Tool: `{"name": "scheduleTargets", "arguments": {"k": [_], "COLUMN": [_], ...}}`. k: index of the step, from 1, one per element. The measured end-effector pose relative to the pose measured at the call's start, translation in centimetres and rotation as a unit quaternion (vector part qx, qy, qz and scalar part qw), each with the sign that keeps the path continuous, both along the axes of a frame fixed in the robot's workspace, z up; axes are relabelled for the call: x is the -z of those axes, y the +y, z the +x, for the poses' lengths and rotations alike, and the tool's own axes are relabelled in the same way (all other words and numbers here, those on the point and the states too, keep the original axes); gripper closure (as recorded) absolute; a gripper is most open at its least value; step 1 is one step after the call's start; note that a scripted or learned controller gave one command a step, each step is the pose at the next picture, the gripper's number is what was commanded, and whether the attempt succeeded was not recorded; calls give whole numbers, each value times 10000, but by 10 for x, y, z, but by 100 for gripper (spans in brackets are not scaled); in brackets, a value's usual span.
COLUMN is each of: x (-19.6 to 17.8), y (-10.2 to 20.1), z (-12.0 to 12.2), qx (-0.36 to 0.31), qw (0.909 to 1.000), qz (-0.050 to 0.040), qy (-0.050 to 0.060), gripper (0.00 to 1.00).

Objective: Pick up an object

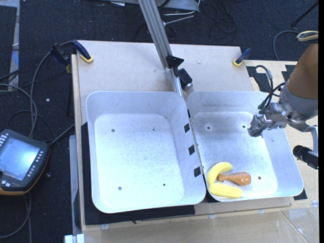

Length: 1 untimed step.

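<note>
I see the gripper [254, 129] over the right bin [283, 158]; can't tell its state. Banana [220, 178] curved; orange drumstick toy [236, 178] lies across it, long axis left-right.

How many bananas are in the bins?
2, both in the right bin near its front edge: one banana curves above the orange toy, the other banana lies below it.

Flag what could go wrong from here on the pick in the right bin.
1. The banana and the orange drumstick-shaped toy lie touching, so a descent there may catch both or knock one aside.
2. They sit close to the right bin's near wall and the divider, so the claw may clip a wall.
3. The claw hangs up-bin of the pile, apart from it; closing there would likely grab nothing.
</note>
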<state>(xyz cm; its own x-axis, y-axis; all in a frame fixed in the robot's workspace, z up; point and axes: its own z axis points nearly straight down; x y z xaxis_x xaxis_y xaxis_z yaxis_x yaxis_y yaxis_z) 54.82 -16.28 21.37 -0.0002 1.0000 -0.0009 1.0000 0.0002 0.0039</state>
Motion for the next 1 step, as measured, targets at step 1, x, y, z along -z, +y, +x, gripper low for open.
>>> {"name": "scheduleTargets", "arguments": {"k": [1], "x": [-42], "y": [0], "z": [1], "qx": [-2], "qw": [10000], "qz": [1], "qy": [1], "gripper": [100]}}
